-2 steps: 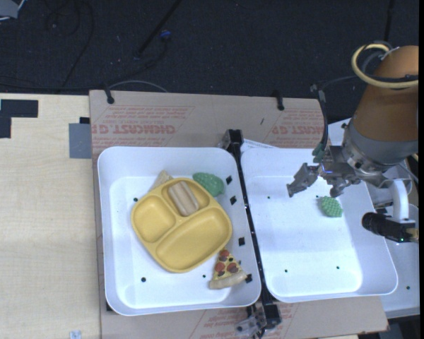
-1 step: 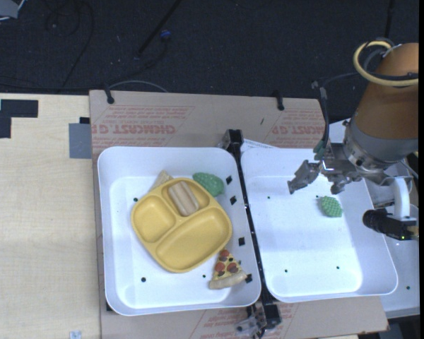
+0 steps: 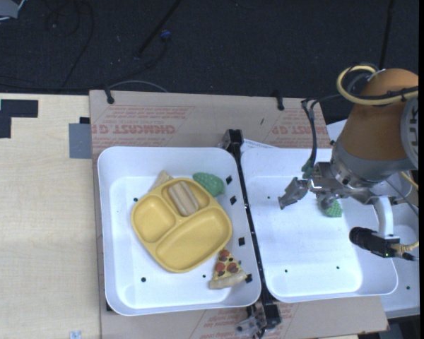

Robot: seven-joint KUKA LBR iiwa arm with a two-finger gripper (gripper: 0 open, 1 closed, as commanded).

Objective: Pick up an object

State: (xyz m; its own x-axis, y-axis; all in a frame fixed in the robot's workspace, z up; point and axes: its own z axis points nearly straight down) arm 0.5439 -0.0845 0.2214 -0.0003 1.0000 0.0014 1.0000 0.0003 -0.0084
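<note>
Yellow divided plate fills the left bin at frame centre-left, a hot-dog toy in its upper compartment, a green leafy piece touching its upper rim and a pizza slice just below its lower right edge. Right of the divider, in the right bin, the gripper hangs low with fingers spread and nothing between them; a small green object lies just beside and partly beneath it. Risk, as I judge it: the object sits off toward the wrist side, so closing now could catch air or nudge it away.
</note>
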